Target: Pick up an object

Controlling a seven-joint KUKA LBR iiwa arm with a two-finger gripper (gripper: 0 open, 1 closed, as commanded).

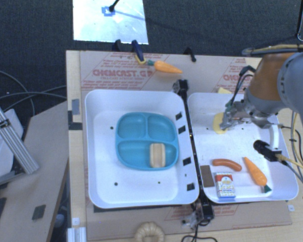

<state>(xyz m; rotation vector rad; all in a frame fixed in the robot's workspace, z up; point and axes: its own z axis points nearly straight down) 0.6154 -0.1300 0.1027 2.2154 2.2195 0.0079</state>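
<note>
The gripper [228, 121] hangs low in the right bin [202, 150], over a yellow object [219, 123] it partly hides; its opening cannot be made out. Nearer the bin's front edge lie a sausage [226, 164], a carrot [255, 171] and a small box [224, 185].

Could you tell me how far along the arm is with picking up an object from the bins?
Done so far: the arm has reached into the right bin, and its end effector is low over the yellow object. In hand: nothing can be confirmed as gripped. Left: securing and lifting an item. The sausage, carrot and small box lie on the bin floor, and the blue plate sits in the left bin.
</note>
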